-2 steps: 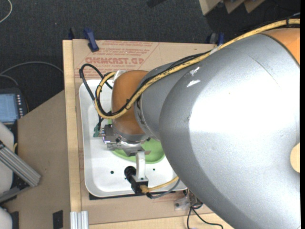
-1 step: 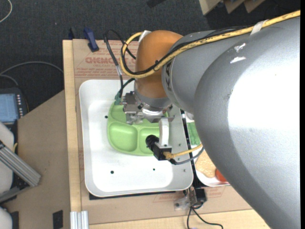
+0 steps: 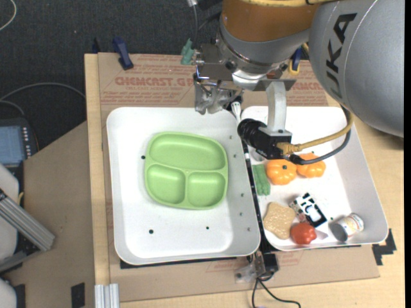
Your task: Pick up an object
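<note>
My gripper (image 3: 215, 101) hangs under the big grey and orange arm, above the far rim of the left bin (image 3: 122, 172) close to the divide between the bins. Nothing shows in it. The right bin (image 3: 359, 165) holds the loose objects: an orange pumpkin-like toy (image 3: 280, 171), a second orange piece (image 3: 312, 167), a green strip (image 3: 261, 179), a tan cracker-like slab (image 3: 279, 217), a red ball (image 3: 304, 233), a black-and-white block (image 3: 309, 209) and a small can (image 3: 350, 225). All of them lie nearer to the camera than the gripper and to its right.
A green divided plate (image 3: 187, 170) lies in the middle of the left bin. A black cylinder (image 3: 258, 137) with a yellow cable (image 3: 327, 141) hangs from the arm over the right bin's left side. Blue clamps (image 3: 122, 52) sit at the board's far edge.
</note>
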Robot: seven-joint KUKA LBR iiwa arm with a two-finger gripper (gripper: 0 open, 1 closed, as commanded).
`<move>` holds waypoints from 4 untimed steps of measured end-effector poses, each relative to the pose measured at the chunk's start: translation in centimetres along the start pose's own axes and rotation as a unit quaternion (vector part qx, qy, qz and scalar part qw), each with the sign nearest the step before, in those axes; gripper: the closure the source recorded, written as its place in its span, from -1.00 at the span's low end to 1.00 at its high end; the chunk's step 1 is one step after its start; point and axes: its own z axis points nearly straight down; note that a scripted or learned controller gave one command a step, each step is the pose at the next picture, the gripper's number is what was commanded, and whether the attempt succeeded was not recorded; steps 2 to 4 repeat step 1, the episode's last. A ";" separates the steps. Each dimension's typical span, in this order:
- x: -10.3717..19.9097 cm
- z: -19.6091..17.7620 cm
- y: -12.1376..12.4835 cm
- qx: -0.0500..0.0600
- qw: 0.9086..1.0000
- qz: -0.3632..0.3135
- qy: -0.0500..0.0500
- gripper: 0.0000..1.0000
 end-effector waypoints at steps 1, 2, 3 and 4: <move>-3.7 -0.9 0.5 0.007 1.000 0.003 -0.004 1.00; -3.7 -0.9 0.5 0.007 1.000 0.003 -0.004 1.00; -3.7 -0.9 0.5 0.007 1.000 0.003 -0.004 1.00; -3.7 -0.9 0.5 0.007 1.000 0.003 -0.004 1.00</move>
